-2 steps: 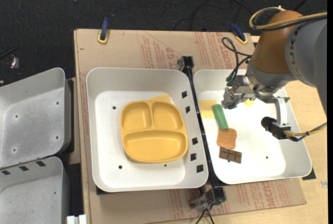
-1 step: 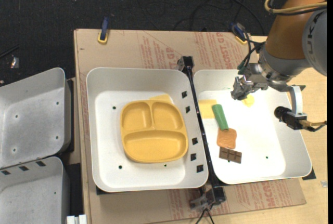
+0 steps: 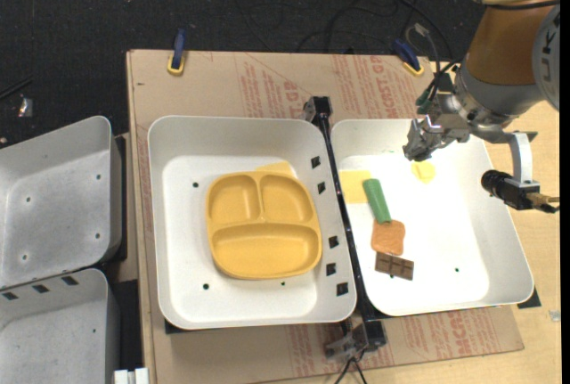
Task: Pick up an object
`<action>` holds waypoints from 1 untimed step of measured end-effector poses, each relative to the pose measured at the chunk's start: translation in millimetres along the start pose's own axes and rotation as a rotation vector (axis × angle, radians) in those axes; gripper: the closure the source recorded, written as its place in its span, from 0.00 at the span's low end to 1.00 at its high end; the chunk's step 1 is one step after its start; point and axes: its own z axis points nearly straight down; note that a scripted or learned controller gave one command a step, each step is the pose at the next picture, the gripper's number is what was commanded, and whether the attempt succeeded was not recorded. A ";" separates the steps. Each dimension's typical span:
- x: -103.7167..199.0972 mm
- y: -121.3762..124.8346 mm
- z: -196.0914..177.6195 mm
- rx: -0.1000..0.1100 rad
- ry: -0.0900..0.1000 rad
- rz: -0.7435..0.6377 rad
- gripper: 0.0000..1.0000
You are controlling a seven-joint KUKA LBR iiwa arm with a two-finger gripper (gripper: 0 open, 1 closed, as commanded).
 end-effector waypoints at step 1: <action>51.8 -4.7 13.5 0.006 0.002 -0.004 1.00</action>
